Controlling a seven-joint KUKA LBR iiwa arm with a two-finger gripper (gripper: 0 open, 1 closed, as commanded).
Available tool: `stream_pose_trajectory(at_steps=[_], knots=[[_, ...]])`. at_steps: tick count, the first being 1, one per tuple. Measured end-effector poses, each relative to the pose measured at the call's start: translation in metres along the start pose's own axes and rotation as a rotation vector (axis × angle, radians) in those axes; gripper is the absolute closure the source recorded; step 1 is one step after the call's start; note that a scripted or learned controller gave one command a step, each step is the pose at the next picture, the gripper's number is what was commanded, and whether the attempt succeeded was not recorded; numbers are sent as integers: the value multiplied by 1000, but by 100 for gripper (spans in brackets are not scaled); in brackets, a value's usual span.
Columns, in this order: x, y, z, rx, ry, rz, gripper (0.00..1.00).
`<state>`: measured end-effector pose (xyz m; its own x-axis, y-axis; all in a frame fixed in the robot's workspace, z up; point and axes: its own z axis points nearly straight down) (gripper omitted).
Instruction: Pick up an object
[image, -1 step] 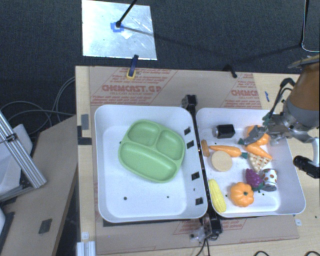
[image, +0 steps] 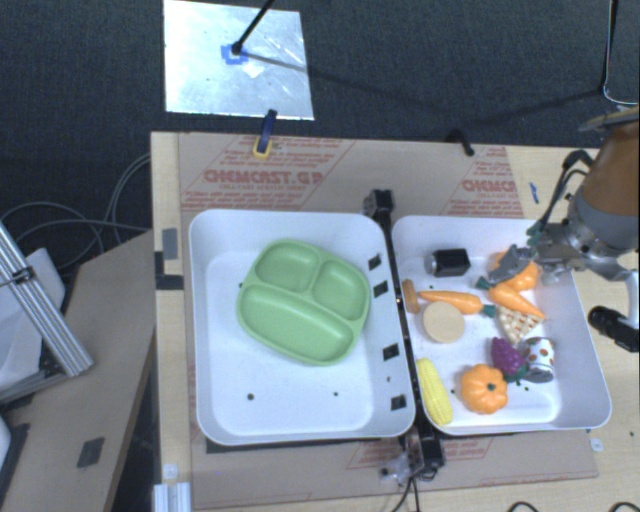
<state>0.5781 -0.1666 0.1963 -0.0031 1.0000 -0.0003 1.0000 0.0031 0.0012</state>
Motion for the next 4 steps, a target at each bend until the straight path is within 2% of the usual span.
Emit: stream_pose_trajectory(at_steps=[1,2,3,4], knots=[[3,0,63,3,1,2,0],[3,3,111,-4,0,1,0],[3,2,101,-3,0,2,100],[2,-7,52,-2,0,4,100]])
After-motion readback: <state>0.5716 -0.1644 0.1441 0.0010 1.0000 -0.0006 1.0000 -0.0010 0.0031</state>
